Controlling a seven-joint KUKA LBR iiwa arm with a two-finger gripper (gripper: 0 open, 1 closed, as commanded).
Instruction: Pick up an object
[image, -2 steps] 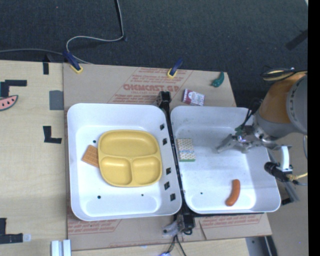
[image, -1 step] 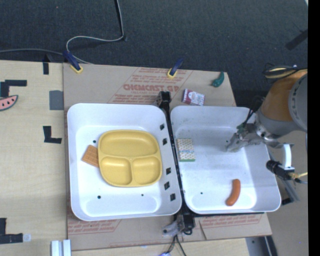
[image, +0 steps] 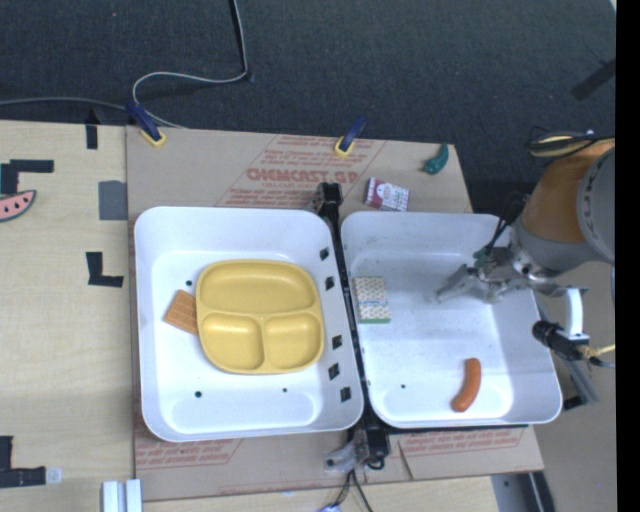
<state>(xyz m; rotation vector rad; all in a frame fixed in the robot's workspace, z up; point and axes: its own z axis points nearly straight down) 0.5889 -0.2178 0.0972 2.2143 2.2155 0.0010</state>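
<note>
The arm is in the approach step: the claw (image: 452, 289) hangs over the right bin (image: 420, 240), in its far right part, pointing left, and nothing sits between its fingers. They look spread apart, so I read it as open and empty, with no pick yet made.

Two things lie in that bin. A sausage (image: 466, 385) rests near the near right corner, well apart from the claw; it is a short, slightly curved orange-brown cylinder with a smooth skin. A sponge (image: 372, 298) lies against the left wall, a flat pale rectangle with a speckled face and a green edge. The claw sits between the two, somewhat nearer the sponge in height across the bin.

The next move calls for choosing one target, setting the fingers across it, and dropping to the bin floor before closing. The sausage should be taken across its narrow width; round and slick, it may roll. The sponge is low and close to the wall, leaving little room for a finger on that side.

The left bin (image: 160, 240) holds a yellow tray (image: 262, 313), glossy moulded plastic with three compartments, and a cracker (image: 181, 312), a thin tan square tucked at its left edge. Both bins are smooth white plastic on a cardboard-covered counter (image: 290, 170).
</note>
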